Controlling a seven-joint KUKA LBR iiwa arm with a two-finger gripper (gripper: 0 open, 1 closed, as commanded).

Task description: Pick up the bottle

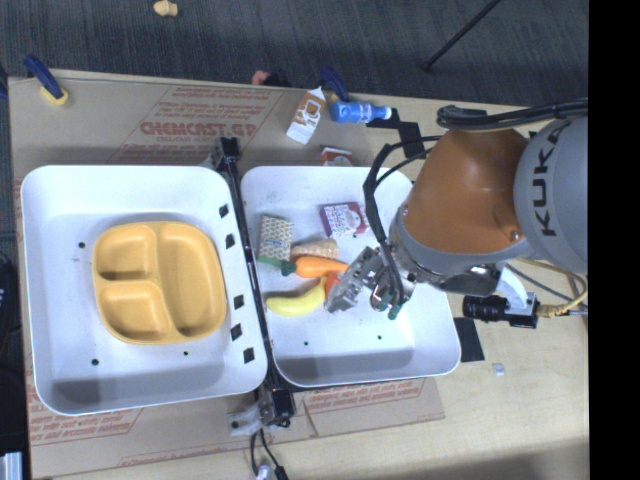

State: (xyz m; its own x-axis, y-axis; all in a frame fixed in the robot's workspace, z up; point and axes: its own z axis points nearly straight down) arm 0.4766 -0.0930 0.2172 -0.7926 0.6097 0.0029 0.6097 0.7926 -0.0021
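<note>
A small blue bottle [358, 113] with a pale cap lies on its side on the bench, behind the right bin [430, 343] and outside it. My gripper [362, 286] hangs low over the middle of the right bin, well in front of the bottle. It is right beside an orange carrot [318, 266] and a yellow banana [296, 304]. The grey and orange arm [465, 203] hides the bin's right part.
The right bin also holds a patterned cracker pack [276, 236], a purple packet [343, 218] and a tan bread piece [312, 249]. A yellow divided plate [160, 280] lies in the left bin [50, 368]. A small carton [306, 115] and blue clamps [334, 81] sit near the bottle.
</note>
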